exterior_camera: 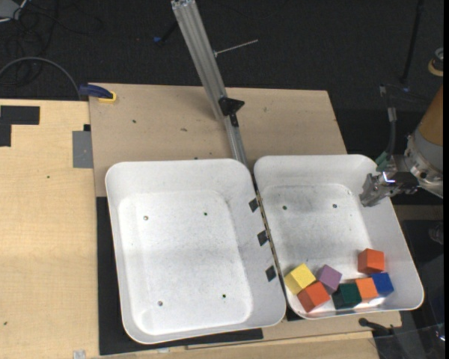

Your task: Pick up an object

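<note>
Pincer (374,189) seen above the right bin's (314,172) far right rim.
Whether its fingers are parted cannot be told, and nothing is seen held. The blocks are gathered in the right bin's near corner: yellow (301,277), purple (329,276), green (347,295), blue (382,283), several orange-red.

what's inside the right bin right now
The right bin holds small blocks bunched at its near edge: yellow, purple, two red-orange, green, orange, blue. Anything under the cluster is covered.
</note>
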### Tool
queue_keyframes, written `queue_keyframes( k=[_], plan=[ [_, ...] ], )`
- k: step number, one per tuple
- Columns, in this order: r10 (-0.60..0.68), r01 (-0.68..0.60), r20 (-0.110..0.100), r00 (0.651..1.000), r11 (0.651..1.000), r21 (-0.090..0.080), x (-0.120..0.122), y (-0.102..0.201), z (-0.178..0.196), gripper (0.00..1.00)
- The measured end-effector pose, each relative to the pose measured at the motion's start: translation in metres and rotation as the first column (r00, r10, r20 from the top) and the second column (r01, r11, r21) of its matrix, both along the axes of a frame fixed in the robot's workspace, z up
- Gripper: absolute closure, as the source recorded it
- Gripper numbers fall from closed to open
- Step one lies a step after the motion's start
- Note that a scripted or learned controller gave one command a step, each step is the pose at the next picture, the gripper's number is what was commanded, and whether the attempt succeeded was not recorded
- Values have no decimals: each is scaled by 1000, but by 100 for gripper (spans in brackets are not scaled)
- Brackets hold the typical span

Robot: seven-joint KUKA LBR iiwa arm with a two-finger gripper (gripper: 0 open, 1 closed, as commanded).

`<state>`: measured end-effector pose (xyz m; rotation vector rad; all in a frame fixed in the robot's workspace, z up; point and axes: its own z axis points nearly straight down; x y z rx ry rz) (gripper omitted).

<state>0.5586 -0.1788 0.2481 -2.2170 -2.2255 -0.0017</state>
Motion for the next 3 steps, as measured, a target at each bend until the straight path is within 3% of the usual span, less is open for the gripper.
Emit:
queue_keyframes(
  k=[1,2,3],
  plan=[
    [0,0,0,1000,1000,0,25,27,21,100],
    [2,-2,-11,1000,1000,4,41,106,-63,100],
    [0,0,2,1000,1000,1,7,147,14,100]
  ],
)
